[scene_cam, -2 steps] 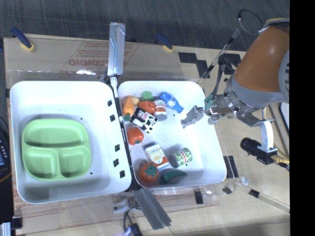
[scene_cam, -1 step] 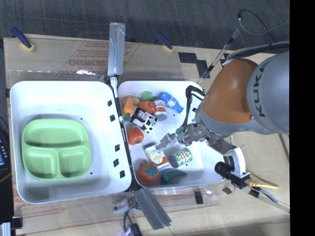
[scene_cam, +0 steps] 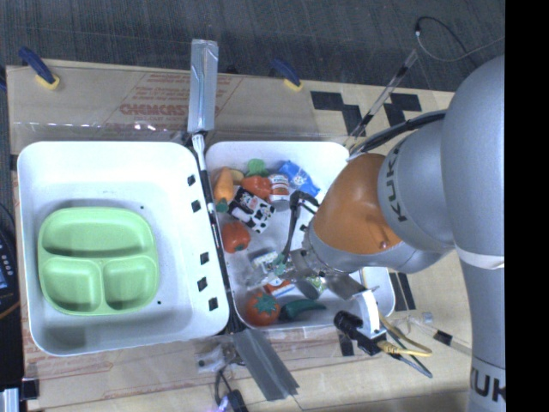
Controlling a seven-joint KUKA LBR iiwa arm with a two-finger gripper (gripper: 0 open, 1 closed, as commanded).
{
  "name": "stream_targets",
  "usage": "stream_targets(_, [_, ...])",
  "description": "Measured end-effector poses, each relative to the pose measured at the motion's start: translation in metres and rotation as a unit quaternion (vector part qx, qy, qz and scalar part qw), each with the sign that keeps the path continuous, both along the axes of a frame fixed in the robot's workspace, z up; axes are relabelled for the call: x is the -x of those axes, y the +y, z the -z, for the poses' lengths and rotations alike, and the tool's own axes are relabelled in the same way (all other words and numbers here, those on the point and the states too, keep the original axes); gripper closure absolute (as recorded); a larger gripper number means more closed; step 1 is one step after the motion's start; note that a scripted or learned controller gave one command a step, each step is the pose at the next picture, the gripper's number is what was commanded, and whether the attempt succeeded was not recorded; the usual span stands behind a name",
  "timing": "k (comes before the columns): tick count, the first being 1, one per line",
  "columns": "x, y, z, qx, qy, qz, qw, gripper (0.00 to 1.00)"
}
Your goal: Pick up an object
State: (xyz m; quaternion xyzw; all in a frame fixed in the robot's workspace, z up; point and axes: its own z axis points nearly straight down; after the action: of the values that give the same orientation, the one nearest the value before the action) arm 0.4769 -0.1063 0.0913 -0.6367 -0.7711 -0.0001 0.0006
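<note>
Arm reaches low into the right bin [scene_cam: 343,154], gripper [scene_cam: 290,269] down among the toy clutter – black-and-white cow toy [scene_cam: 251,209], red tomato [scene_cam: 262,309] nearby. Can't tell if it's open or has hold of anything – wrist blocks it. Green tray [scene_cam: 97,260] sits in left bin, well apart.

Light is even and fairly bright from above. The white bins [scene_cam: 103,157] look almost overexposed, with soft shadows inside their walls. The picture is slightly soft and grainy; small toys blur together.
</note>
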Motion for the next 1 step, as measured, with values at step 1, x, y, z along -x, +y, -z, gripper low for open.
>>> stream_targets(1, [0.0001,-0.0004,-0.0088,0.0001,0.001,-0.002,1.0,1.0])
